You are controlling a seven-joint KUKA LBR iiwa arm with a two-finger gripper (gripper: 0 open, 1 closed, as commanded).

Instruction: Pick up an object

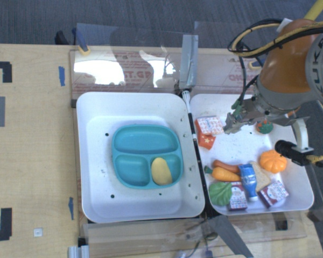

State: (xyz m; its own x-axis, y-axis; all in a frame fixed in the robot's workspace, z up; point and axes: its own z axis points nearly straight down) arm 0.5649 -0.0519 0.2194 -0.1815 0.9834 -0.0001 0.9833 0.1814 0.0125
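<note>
My gripper (232, 124) hangs over the upper middle of the right bin (307, 198), just right of a red-and-white carton (209, 126) and an orange-red piece (206, 141). Nothing shows between its tips. Below it lie a carrot (226, 172), a blue can (248, 180), a green leafy toy (220, 193), two small cartons (273, 192) and an orange pumpkin-like toy (273, 161). A small green-and-red item (265, 126) sits right of the gripper.
The left bin (91, 144) holds a teal divided tray (124, 144) with a yellow egg-shaped toy (161, 171) in its lower right compartment. The arm's orange band (285, 58) and black cables (258, 31) overhang the right bin's top.
</note>
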